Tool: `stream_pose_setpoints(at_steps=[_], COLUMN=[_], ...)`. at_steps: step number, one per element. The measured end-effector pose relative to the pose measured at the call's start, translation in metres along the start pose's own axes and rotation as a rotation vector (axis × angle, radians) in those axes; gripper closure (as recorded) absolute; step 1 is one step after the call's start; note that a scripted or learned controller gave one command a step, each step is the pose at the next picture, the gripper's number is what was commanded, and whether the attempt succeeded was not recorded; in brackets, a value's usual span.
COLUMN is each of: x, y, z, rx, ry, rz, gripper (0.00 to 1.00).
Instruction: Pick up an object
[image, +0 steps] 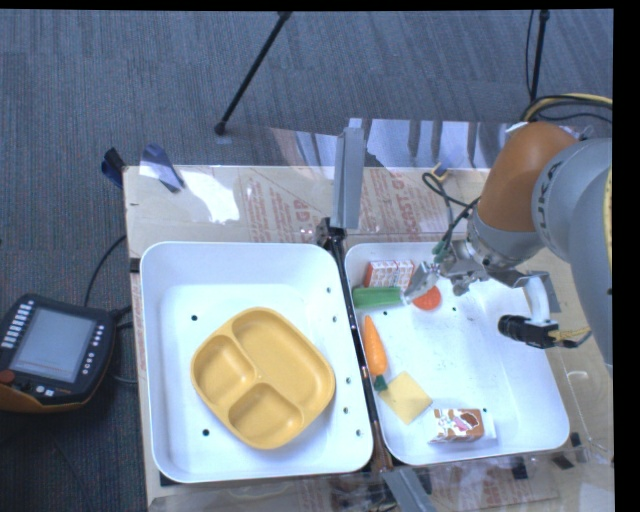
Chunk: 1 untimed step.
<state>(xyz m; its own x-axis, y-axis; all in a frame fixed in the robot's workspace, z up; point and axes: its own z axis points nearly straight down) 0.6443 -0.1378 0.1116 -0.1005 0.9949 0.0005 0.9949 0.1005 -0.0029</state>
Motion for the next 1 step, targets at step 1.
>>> stream_pose_setpoints(at_steps=[1], x=[0.0187], y=[0.0011], z=[0.0252], rx=[0.000], ry=[0.001], rz=[-0.043], gripper=[0.00])
